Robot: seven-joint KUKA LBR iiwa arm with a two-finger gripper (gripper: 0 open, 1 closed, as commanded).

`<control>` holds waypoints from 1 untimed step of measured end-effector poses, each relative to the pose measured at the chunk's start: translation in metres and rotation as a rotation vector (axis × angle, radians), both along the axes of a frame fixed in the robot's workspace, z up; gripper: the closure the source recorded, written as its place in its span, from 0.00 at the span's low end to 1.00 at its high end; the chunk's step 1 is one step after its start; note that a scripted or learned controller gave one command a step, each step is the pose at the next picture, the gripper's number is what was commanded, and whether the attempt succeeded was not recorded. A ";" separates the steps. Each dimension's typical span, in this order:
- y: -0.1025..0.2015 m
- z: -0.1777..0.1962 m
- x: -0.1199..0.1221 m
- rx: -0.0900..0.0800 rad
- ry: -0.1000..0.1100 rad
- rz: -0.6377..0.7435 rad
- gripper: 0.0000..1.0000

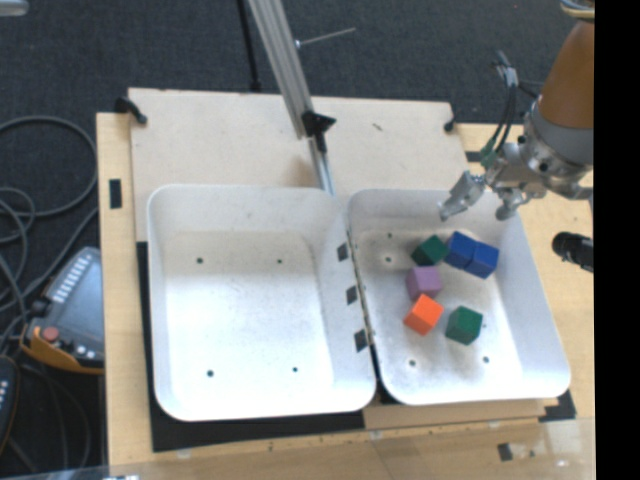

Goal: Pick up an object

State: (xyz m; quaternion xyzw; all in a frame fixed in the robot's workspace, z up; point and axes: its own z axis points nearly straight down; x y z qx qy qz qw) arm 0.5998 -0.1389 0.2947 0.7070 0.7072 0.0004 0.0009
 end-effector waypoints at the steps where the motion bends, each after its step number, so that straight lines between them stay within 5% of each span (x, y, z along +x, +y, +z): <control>1: 0.014 -0.137 -0.036 0.001 0.008 0.000 0.00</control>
